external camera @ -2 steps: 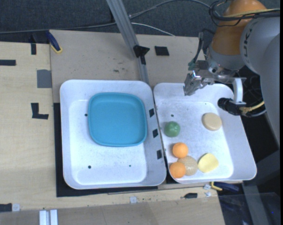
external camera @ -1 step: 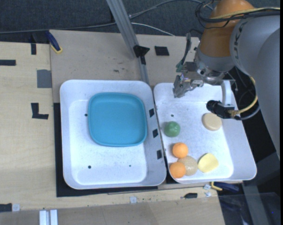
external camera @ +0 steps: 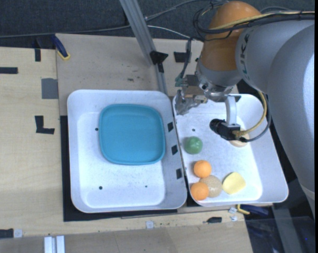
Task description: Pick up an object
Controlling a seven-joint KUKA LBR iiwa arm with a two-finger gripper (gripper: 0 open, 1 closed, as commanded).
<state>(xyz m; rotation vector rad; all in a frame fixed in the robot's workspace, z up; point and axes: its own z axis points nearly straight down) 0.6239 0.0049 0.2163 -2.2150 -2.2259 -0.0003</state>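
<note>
At the upper left corner of the right bin (external camera: 253, 191), close to the wall it shares with the left bin (external camera: 85, 194), the gripper (external camera: 186, 103) hangs with nothing visible between its fingers; how wide they stand cannot be told. Below it and apart lies a green ball (external camera: 193, 145). Farther down sit two orange balls (external camera: 202, 168) (external camera: 199, 191), a beige ball (external camera: 213, 185) touching the lower one, and a yellow piece (external camera: 233, 183). The left bin holds a blue plate (external camera: 131, 134).
</note>
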